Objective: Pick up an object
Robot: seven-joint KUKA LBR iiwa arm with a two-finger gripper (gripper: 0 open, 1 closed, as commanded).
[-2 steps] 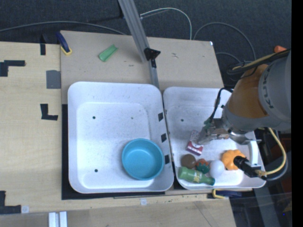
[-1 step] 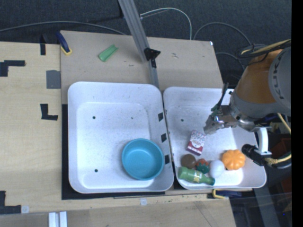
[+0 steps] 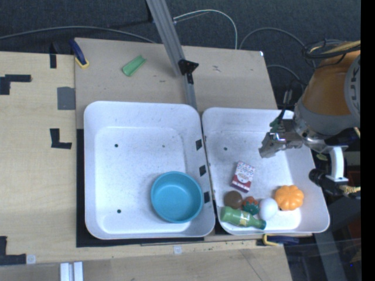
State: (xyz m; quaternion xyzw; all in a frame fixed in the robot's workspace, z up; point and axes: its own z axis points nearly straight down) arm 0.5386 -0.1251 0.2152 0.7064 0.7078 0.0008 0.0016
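Observation:
My gripper (image 3: 270, 148) hangs over the right bin (image 3: 234, 127), above its right middle part, with nothing seen between its fingers. Below and left of it lies a small red and white carton (image 3: 243, 176). Along the bin's near edge sit an orange pumpkin-like toy (image 3: 289, 197), a white ball (image 3: 269, 208), a green bottle (image 3: 240, 217), a brown round piece (image 3: 233, 199) and a small red and green piece (image 3: 251, 204). In the left bin (image 3: 117, 127) a blue bowl (image 3: 176, 196) rests at the near right corner.
A grey pole (image 3: 167, 28) slants over the bench behind the bins. A green block (image 3: 133, 65) lies on the bench top at the back left. The arm's orange band (image 3: 331, 92) fills the right side. Cables run across the dark floor behind.

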